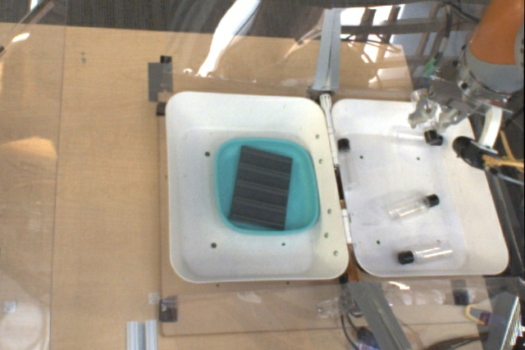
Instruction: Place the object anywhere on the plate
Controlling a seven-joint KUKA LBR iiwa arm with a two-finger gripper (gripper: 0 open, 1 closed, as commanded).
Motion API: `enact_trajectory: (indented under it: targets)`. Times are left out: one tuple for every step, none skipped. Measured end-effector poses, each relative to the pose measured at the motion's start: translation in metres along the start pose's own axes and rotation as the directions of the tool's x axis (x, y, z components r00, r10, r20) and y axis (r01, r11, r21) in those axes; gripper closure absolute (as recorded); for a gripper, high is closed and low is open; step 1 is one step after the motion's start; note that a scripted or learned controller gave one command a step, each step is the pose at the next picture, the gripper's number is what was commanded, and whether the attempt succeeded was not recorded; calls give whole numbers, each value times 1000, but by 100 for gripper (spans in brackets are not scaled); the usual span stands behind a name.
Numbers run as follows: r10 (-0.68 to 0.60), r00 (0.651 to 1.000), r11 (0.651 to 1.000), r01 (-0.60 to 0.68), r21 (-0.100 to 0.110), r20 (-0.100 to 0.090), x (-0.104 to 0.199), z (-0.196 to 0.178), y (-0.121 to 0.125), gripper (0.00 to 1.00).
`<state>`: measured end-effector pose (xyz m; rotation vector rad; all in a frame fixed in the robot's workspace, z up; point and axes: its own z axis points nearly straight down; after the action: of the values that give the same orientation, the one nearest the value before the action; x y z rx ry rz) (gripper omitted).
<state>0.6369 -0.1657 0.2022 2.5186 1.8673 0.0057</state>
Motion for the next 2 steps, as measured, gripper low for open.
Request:
enact_trajectory:
  targets:
    - [-128, 992, 992, 128, 3, -3, 58, 92, -54, 100]
    - [-296, 955, 955, 296, 0, -4, 128, 15, -112, 100]
